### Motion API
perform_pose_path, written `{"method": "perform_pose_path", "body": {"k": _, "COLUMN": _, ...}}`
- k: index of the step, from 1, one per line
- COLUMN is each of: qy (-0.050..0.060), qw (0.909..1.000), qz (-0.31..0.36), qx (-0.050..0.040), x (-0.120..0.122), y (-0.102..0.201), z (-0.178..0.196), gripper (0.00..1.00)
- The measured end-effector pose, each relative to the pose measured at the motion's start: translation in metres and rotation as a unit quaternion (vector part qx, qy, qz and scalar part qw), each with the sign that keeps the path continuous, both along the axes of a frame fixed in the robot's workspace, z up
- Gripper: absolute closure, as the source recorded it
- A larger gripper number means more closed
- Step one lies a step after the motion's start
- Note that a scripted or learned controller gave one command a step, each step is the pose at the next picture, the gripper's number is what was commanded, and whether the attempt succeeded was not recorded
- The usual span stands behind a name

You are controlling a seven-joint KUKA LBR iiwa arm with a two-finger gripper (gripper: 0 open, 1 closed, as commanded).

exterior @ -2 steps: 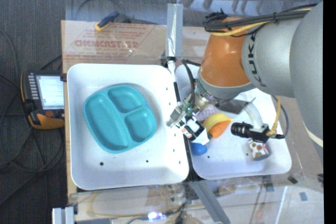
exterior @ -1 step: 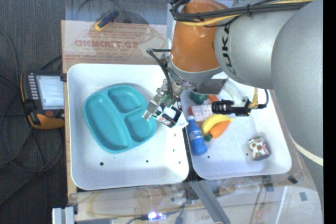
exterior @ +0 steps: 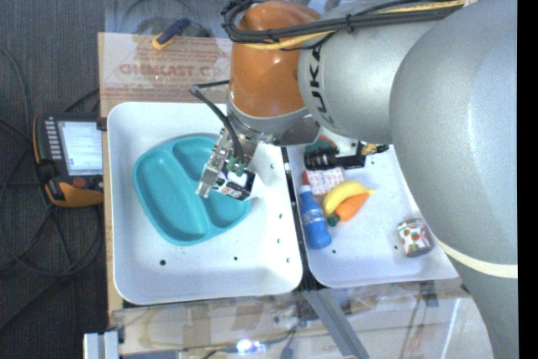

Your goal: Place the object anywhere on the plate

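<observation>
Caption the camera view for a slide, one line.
Arm's tool poised over the blue plate in the left bin; bottle, banana and carrot lie in the right bin.

arm [exterior: 437, 88]: grey, bulky | orange band [exterior: 267, 59] | black cables [exterior: 353, 17] | dark "UKA" lettering

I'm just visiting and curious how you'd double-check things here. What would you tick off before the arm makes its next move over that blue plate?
1. Tool above the blue plate: ok, it sits over the plate's right part.
2. Object between the tool's tips: cannot tell; something dark and small shows there, too unclear to name.
3. Free room on the plate: ok, its left compartment is bare.
4. Plate fully inside the left bin: ok.
5. Blue bottle, banana and carrot stay clear in the right bin: ok.
</observation>
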State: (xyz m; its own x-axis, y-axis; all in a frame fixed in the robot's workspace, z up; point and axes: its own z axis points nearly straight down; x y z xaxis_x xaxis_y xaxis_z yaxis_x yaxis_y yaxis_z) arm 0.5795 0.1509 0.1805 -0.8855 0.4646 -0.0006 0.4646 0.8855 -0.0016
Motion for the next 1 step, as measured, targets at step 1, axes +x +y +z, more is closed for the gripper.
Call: {"method": "perform_pose_path", "body": {"k": 1, "qy": 0.000, "qw": 1.0000, "qz": 0.000, "qx": 0.0002, "x": 0.0001, "y": 0.0000, "z": 0.0002, "gripper": 0.00}}
